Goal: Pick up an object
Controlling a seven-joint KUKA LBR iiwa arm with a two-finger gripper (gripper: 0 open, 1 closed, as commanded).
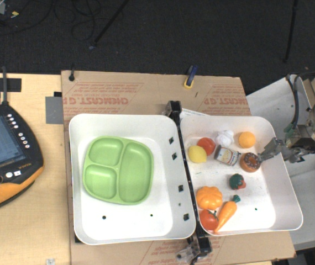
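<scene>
The right bin (pixel 282 203) holds several toy foods. At its back lie a red tomato (pixel 205 145), a yellow lemon (pixel 197 155), a white lump (pixel 225 137) and an orange (pixel 246 139). A small jar (pixel 226 156) lies on its side in the middle, with a brown donut (pixel 250 162) to its right. A green and red piece (pixel 236 182) sits below them. Toward the front are an orange pepper (pixel 209 197), a carrot (pixel 226 215) and a second red piece (pixel 208 220). My gripper (pixel 269 150) reaches in over the bin's right rim, just right of the donut and close above it.
The left bin (pixel 91 225) holds a green divided plate (pixel 119 170). A black divider (pixel 182 175) runs between the bins. A teach pendant (pixel 5 153) lies on the bench at far left. A blue and yellow clamp (pixel 190 77) stands at the cardboard's back edge.
</scene>
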